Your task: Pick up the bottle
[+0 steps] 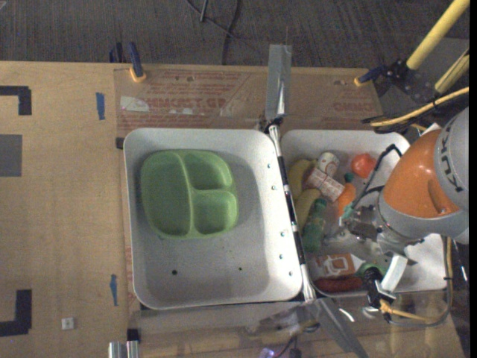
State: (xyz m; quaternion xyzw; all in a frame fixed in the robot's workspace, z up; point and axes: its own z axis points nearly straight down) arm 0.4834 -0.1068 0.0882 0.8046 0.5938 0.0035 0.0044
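On the left of the bench we note blue tape marks and black corner markers, nothing to handle. Next, the left bin carries a green divided plate, lying flat toward its upper left; it plays no part in this step.

Across the divider, the right bin is crowded. Two yellow banana-like pieces lie against its left wall. Just below them is the green bottle, on its side or tilted, its long axis running roughly up-down in the view, close to the left wall. Near it: a white labelled container, an orange ball, a carrot-like piece, a flat orange-and-white packet and a red sausage-like item.

The gripper sits just right of the bottle, under the orange-banded wrist; we cannot tell how it is set, nor whether it touches anything.

Our judgement: approach is under way. To do it well, centre over the bottle's body, close across its narrow width, and keep off the bin wall and the bananas. Clutter may snag; check the hold before any lift.
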